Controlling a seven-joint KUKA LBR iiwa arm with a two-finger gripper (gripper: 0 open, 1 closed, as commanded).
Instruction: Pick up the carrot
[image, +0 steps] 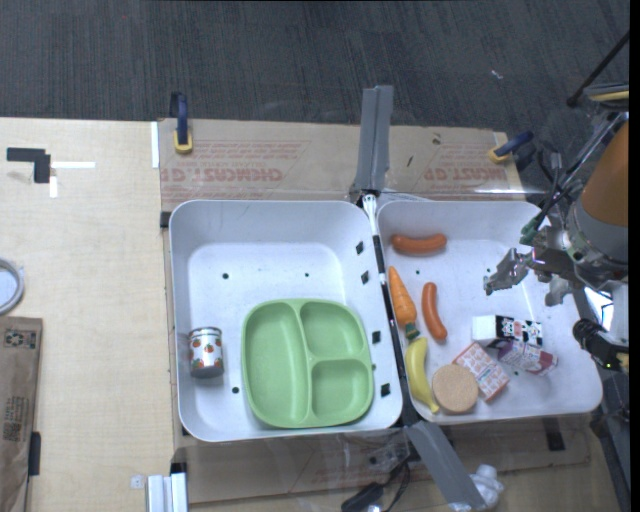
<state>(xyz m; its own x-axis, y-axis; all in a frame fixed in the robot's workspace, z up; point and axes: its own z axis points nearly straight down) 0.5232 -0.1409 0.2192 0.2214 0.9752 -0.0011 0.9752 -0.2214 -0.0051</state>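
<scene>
Carrot (402, 297) lying at left edge of right bin (560, 400), long axis approx. top-to-bottom of frame. Gripper (512, 268) well apart to right, slightly higher in frame; holding nothing, fingers spread.

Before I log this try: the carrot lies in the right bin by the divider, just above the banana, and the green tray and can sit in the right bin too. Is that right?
Not quite. The carrot does lie in the right bin by the divider, just above the banana. But the green tray and can sit in the left bin, as the camera view shows.
</scene>
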